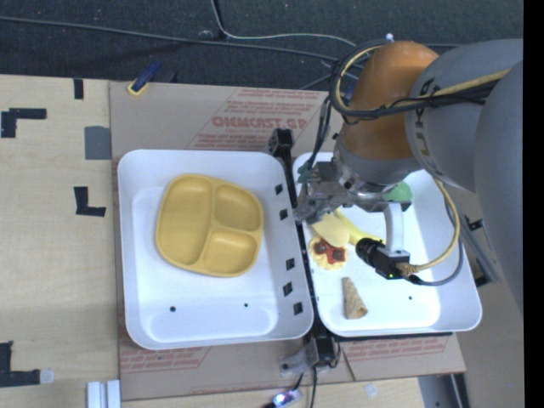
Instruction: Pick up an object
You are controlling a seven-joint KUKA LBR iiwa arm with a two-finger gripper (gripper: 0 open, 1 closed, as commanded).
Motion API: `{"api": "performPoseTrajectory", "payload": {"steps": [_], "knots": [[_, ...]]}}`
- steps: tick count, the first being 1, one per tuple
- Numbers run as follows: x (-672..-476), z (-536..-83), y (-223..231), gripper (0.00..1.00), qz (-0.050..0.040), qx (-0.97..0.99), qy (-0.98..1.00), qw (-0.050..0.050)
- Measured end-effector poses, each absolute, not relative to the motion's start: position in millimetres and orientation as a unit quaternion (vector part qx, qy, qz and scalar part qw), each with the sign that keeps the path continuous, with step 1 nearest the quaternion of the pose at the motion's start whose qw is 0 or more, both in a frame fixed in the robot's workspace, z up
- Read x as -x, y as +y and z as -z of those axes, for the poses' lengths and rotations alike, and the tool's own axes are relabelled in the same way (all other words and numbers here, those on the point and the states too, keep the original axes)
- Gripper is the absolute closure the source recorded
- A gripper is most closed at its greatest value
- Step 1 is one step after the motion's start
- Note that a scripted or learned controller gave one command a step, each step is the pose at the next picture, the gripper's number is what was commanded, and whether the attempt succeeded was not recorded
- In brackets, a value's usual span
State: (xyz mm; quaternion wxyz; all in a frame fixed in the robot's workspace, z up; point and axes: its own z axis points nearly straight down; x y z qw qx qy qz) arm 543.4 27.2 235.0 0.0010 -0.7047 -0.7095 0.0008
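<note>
My gripper is low over the left part of the right bin, under the orange band of the arm. Just below and right of it lies a yellow banana-like piece, and next to that a pizza slice with red topping. A tan cone lies near the bin's front. A green object peeks out from behind the wrist. The wrist body hides the fingertips.
The left bin holds a yellow divided plate. A black cable end with a small camera-like unit hangs over the right bin. Cardboard lies under both bins, and cables run along the back.
</note>
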Motion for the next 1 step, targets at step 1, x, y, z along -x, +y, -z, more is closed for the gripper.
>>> {"api": "performPoseTrajectory", "payload": {"steps": [1], "knots": [[-557.6, -222.4, 79.4, 1.00, -0.0008, 0.705, -0.709, 0.001]]}}
